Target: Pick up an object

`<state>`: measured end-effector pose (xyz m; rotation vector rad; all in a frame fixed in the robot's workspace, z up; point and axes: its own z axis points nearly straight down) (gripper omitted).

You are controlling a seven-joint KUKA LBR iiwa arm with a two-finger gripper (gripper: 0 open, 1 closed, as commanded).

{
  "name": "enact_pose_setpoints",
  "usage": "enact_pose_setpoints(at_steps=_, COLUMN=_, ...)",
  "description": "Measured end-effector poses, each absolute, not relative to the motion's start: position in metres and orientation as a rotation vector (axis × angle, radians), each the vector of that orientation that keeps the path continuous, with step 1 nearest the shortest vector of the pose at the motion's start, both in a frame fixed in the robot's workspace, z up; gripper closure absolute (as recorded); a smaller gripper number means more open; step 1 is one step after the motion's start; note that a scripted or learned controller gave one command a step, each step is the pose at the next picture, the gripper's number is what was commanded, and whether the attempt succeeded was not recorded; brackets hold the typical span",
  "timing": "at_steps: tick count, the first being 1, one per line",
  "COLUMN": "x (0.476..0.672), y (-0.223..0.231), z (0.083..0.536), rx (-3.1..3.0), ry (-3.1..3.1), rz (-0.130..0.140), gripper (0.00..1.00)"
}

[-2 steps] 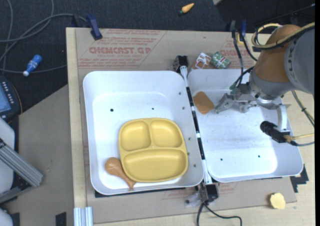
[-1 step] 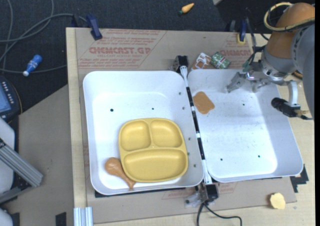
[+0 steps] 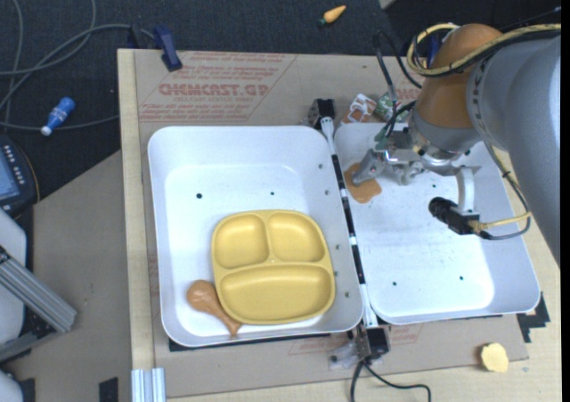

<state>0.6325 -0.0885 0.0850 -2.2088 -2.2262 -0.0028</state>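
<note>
Hand [image 3: 381, 166] sat low over right bin [image 3: 427, 293], at that bin's upper left corner, arm [image 3: 499, 79] coming in from right with orange band above wrist. Fingers pointed toward the divider between bins. Could not tell how far open the hand was, metal parts blurred together. Small tan-orange object [image 3: 362, 184] lay just below and left of the hand, on the right bin floor next to its left wall; it looked touching or nearly touching the fingertip area, could not tell if it was between the fingers, so not counted as grasped. Black cable piece [image 3: 450, 213] hung below-right of the hand over the right bin. Well left and below the hand, left bin [image 3: 178, 177] carried yellow divided plate [image 3: 270, 265], three compartments, flat. Orange drumstick toy [image 3: 210, 300] lay beside the plate's lower left edge, touching it. Desk [image 3: 223, 84] cardboard top with red print lay behind the left bin. Yellow bit [image 3: 492, 356] on desk far below-right of the hand. Blue bottle [image 3: 59, 113] on floor far left
</note>
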Motion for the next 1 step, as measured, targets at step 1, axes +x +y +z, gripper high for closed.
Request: enact_pose_setpoints(at_steps=1, x=0.6341, y=-0.0949, z=0.0958, rx=-2.222, ry=-2.224, rz=-0.004, gripper=1.00)
